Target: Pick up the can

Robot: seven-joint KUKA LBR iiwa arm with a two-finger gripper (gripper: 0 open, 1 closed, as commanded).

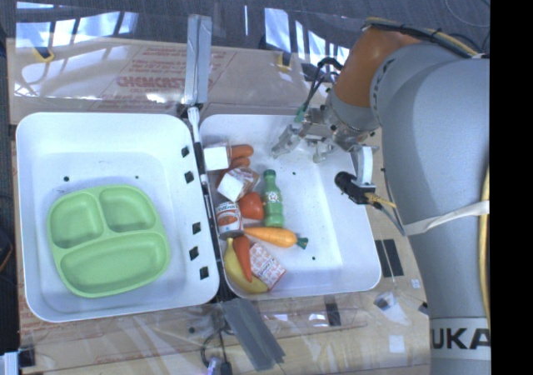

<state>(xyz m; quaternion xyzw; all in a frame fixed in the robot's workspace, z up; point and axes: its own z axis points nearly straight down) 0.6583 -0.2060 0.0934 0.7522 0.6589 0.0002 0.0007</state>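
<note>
Gripper (301, 138) at the far edge of the right bin (354, 261), over bare white floor near the rim. Fingers look spread, nothing between them; blurry there, so probably released rather than clenched.

Can (228, 217) well apart from the jaws, down-left of them in the view, upright-ish against the bin's left wall, red-and-white label facing up. Touching or nearly touching a red tomato-like piece (251, 206) on the side toward the jaws.

Between jaws and can: green bottle (271, 198) lying along the bin floor, white cap toward the jaws. Small white box (216, 157) and a pair of orange sausages (241, 152) left of the jaws, near the bin's far-left corner. Second white carton (231, 186) just beyond the can, jaw side.

Farther from the jaws than the can: carrot (271, 237) lying crosswise, a second orange-red piece (242, 255), a red-patterned packet (266, 266), and a yellow banana (236, 274) under them at the near-left corner.

Left bin (42, 136) farthest from the jaws, holding a green divided plate (108, 239), three compartments.

Grey arm (433, 148) with orange band (371, 61) entering behind the jaws.
</note>
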